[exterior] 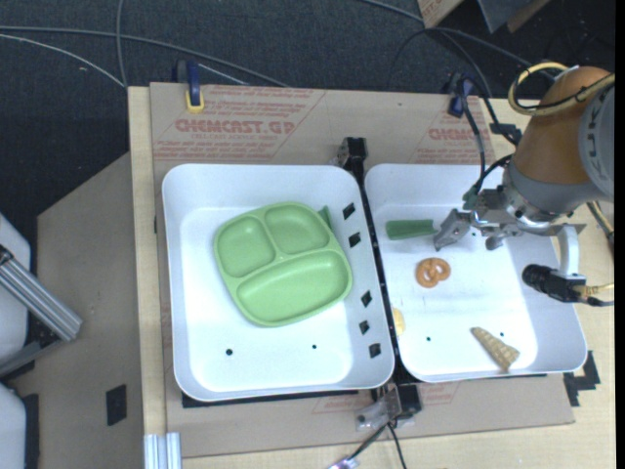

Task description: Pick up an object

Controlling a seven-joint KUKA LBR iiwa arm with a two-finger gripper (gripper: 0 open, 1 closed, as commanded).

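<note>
Green divided plate (pixel 283 262) lying tilted in the left bin (pixel 190 345), nothing touching it. Right of that plate, past the black divider (pixel 363 262), sits the right bin (pixel 547 355). Holding, nearest the plate, a small green block (pixel 409 229); farther right and lower, an orange pretzel-like ring (pixel 433 273); farthest and lowest, a tan cone-shaped piece (pixel 495 347), its detail too small to read. Hovering beyond the block, away from the plate, the gripper (pixel 467 229), fingers spread, nothing between them. Arm (pixel 559 154) cut off at the frame edge. Cardboard-topped worktop (pixel 293 115) underneath.
</note>
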